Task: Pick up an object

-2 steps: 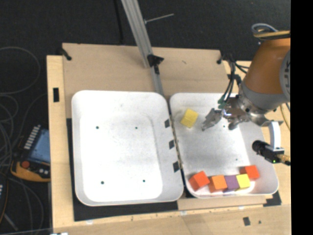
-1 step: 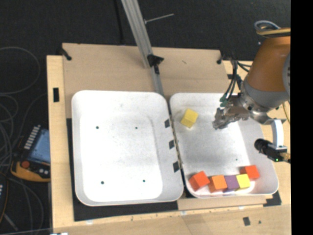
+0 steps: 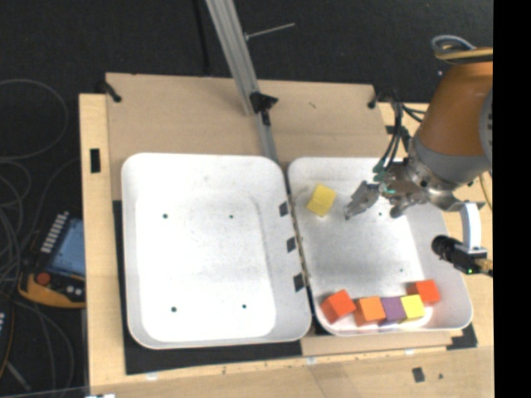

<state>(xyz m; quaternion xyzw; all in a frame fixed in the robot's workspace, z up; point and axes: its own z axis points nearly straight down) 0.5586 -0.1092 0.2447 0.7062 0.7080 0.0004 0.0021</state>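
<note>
Gripper [image 3: 375,203] open over right bin [image 3: 365,255] — yellow block [image 3: 322,199] beside, coloured blocks [image 3: 382,305] along front wall.

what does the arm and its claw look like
The arm is bulky and rounded, with a broad orange band above a grey wrist section. Thin dark cables run along its left side. The claw is a small grey metal assembly with two short fingers.

Right bin [image 3: 431,222] middle open. Yellow block [image 3: 322,200] alone near its top-left corner, room all round it. Row of blocks [image 3: 382,305] crowds the front wall. Slanted metal post [image 3: 241,65] crosses above the bins' seam.
</note>
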